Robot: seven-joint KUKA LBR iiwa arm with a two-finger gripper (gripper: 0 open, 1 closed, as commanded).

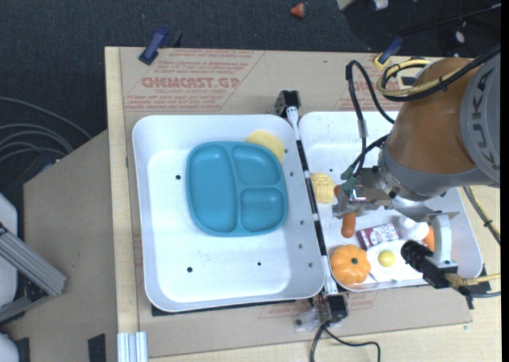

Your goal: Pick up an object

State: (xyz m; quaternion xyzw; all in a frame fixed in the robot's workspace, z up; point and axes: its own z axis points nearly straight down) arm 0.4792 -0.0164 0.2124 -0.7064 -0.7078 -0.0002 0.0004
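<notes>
Objects to pick from sit mostly in the right bin [334,126]. Starting at the left, the left bin [159,217] holds a blue divided plate [236,188], with a yellow item [268,143] touching its far right corner. In the right bin, a corn cob [322,187] lies against the left wall. An orange sausage-shaped piece [348,225] is near it, then a small pumpkin [351,264] at the near left corner, a purple packet [378,235] and a fried egg [387,258]. The gripper [350,197] hangs over the sausage-shaped piece; how far its pincer is parted cannot be told.
</notes>
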